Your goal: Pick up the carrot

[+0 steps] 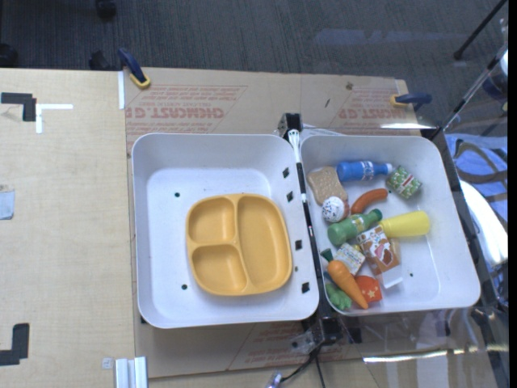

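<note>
- Two white bins are sitting side by side on a sheet of cardboard [194, 103], which is lying on the pale wooden surface [65, 217].
- The left bin [153, 241] is holding a yellow divided plate [239, 243], which is resting flat near its middle.
- The right bin [452, 217] is carrying a crowd of toy groceries, most of them gathering toward its left half.
- The carrot [349, 282] is lying in the right bin, near the front left corner, slanting with its thick end up toward the left and its tip pointing down toward the right.
- A dark green item [338, 297] is lying just beside the carrot on its left, and a red item [370, 288] is touching it on its right.
- Just above the carrot a small white carton [350, 257] and a printed red-and-white carton [380, 249] are lying close together.
- A green bottle [353, 225] and a yellow bottle [406, 224] are lying on their sides in the middle of the bin.
- Farther back, a slice of bread [326, 184], a speckled white ball [334, 209], a reddish sausage [369, 199], a blue bottle [363, 170] and a green packet [403, 183] are lying.
- Nothing is gripping the carrot; it is resting free among the other items.
- How far the hand is open, and whether it is holding anything, I cannot tell.
- Blue clamps [133, 69] are sitting at the far edge of the cardboard.
</note>
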